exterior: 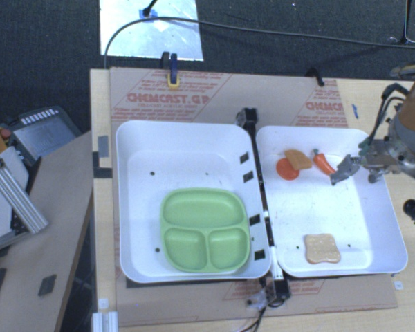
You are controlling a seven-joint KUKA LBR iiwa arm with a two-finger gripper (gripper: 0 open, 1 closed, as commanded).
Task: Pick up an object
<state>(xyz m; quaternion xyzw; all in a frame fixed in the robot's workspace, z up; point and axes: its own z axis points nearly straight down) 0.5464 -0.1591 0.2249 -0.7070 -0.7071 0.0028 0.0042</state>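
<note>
Tool [357,169] is hovering with its fingers spread and gripping nothing, just right of the orange carrot piece [324,163] in the right bin [384,216]. We are risking nudging the small, slanted piece into the neighbouring brown cookie [299,160] and red disc [287,169].

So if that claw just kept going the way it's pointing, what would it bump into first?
Probably the carrot: the gripper points left, just beside it. Height is hard to judge from above, so it might pass over it toward the toast piece.
</note>
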